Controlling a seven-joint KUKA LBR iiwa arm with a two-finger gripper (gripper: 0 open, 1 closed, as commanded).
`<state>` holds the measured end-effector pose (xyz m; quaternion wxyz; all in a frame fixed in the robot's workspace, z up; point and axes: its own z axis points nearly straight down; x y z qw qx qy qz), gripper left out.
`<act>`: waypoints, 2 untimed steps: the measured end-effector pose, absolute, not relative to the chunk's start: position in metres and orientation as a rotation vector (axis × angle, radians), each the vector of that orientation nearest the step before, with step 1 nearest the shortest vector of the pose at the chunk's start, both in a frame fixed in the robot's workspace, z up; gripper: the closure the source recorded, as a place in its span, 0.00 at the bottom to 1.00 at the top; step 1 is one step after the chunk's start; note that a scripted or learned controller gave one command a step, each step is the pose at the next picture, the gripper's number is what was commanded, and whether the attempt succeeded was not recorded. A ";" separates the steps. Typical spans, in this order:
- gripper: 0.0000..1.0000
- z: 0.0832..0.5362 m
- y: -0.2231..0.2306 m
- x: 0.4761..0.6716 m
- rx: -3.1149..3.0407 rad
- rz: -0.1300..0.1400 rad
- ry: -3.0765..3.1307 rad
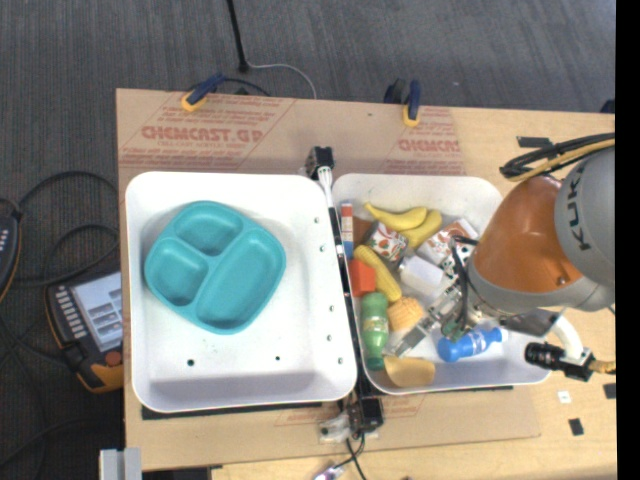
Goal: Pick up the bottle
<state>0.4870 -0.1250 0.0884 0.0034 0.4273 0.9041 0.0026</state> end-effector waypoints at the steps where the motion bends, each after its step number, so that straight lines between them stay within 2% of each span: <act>1: 0.00 0.088 -0.110 0.487 1.480 -0.001 2.756; 2: 0.00 0.088 -0.123 0.487 1.171 0.006 2.908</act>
